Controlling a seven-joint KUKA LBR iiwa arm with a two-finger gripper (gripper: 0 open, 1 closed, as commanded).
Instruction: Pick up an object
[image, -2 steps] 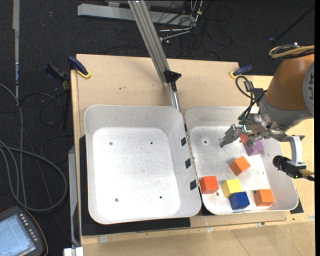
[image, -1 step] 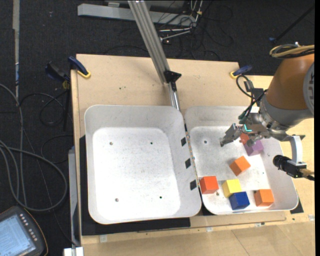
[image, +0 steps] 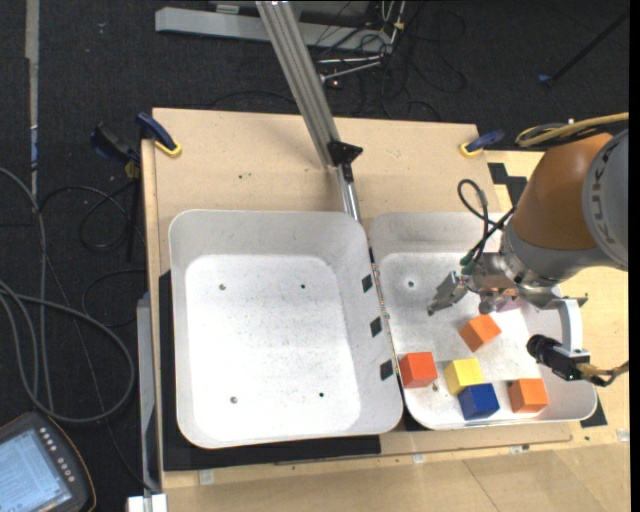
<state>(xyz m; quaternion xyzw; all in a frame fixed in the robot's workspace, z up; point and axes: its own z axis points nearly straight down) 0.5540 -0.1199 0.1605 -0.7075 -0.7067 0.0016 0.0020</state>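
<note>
Several small blocks lie in the right bin (image: 420, 250). An orange block (image: 481, 330) sits tilted near the middle, and another orange block (image: 418, 368) lies by the left wall. A yellow block (image: 463, 374) touches a blue block (image: 479, 400), and a third orange block (image: 528, 395) lies at the front right. My gripper (image: 445, 298) hangs over the bin's middle, just up and left of the tilted orange block. It is open, with nothing between its fingers.
The left bin (image: 200, 300) adjoins the right one along a shared divider with black clips (image: 377, 325). A slanted metal pole (image: 310, 90) crosses the back of the bench. A black part of the arm (image: 555, 355) juts over the right rim.
</note>
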